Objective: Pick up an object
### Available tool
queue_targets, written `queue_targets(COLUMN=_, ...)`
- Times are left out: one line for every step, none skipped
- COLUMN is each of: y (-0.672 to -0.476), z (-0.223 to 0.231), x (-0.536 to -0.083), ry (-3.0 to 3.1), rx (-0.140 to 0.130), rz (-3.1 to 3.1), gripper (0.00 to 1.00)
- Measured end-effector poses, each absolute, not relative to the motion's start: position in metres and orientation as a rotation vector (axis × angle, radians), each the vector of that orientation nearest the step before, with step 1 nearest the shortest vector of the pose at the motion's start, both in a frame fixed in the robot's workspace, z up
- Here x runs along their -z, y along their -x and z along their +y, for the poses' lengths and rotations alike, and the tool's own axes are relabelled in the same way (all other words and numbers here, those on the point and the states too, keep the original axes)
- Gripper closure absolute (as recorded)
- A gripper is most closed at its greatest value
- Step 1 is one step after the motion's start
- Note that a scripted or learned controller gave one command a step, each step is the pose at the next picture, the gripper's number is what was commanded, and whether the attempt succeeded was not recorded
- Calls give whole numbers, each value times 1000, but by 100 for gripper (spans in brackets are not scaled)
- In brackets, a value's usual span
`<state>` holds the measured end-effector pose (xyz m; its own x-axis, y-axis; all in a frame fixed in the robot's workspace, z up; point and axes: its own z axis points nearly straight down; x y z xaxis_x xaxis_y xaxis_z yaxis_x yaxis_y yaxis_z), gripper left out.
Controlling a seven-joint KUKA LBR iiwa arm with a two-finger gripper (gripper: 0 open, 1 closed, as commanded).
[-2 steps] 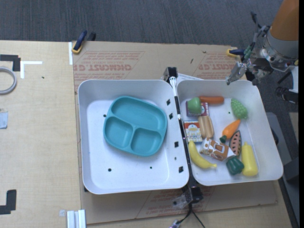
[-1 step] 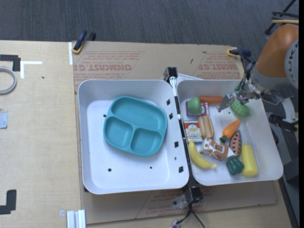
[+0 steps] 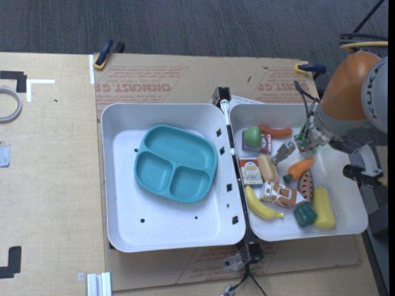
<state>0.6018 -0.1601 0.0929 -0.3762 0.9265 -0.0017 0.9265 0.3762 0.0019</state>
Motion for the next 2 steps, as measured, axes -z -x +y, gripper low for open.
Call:
queue_targets(y=-554, z=-145, x=-94, ry=-1246, rx=1, rz=2881, gripper=0)
queue_targets(y=-555, z=-145, x=-104, ry=-1252, rx=-1, rz=2875, gripper=100)
